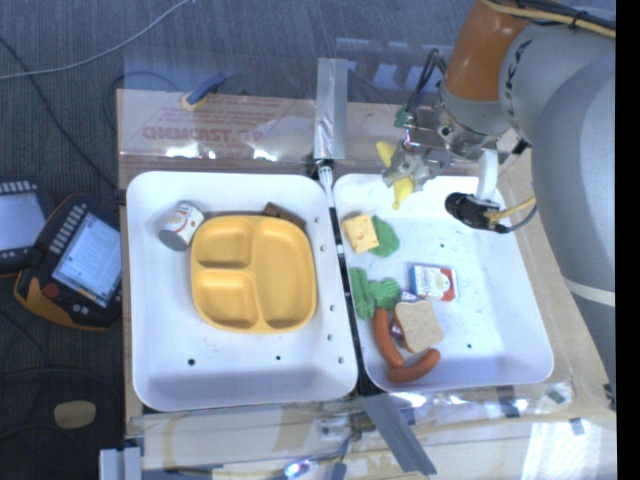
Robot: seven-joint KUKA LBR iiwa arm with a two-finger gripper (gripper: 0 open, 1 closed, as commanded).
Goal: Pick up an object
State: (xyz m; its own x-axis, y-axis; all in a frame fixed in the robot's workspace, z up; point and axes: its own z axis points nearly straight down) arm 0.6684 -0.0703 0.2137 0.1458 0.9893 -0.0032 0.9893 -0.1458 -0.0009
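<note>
your gripper (410, 173) hangs over the far edge of the right bin (520, 298) with a banana (398, 178) at its fingertips, and it looks pinched between narrow fingers, though the hold is hard to judge. lift straight and slow so it cannot slip. if it drops, the cheese (360, 233), the carton (433, 281) and the hotdog (400, 353) lie apart enough to try.
</note>
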